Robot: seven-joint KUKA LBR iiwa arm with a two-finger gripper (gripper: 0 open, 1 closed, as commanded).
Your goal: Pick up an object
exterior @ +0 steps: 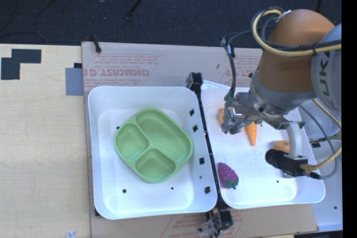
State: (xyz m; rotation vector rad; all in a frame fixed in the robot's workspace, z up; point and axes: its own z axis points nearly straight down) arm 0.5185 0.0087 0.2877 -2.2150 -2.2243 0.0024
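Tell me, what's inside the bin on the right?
The right bin holds purple toy grapes, an orange toy carrot and another orange piece. The gripper and arm cover whatever lies beneath them.

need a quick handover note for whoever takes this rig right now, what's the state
End effector: low over the right bin, by the orange carrot; finger state and any grasp can't be judged from this view.
Things: carrot near the right bin's middle, another orange piece to its right, purple grape bunch at the bin's near left. Green divided plate lies in the left bin.
Done: no pick confirmed.
Left: grasp an object and lift it.
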